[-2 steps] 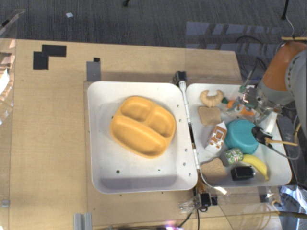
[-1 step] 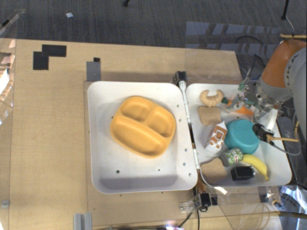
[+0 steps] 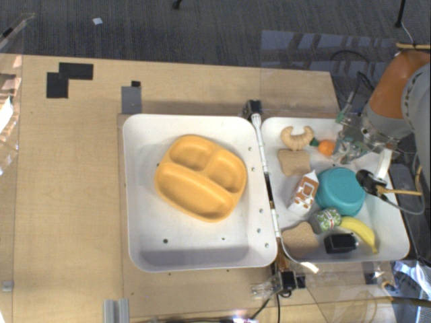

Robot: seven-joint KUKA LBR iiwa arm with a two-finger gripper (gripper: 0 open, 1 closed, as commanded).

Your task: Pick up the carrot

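2 white bins, carrot at the far edge of the right one.
Left bin (image 3: 135, 180) bears a yellow divided plate (image 3: 201, 176); right bin (image 3: 401, 237) is crowded. The gripper (image 3: 349, 147) hangs just right of the small orange carrot (image 3: 326, 147); its opening cannot be told. Best to descend straight, clear of the teal bowl (image 3: 340, 191). The carton (image 3: 304, 192) print is unreadable.

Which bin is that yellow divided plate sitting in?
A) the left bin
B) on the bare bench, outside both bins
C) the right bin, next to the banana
A: the yellow divided plate lies in the left bin, while the banana and teal bowl lie in the right bin.
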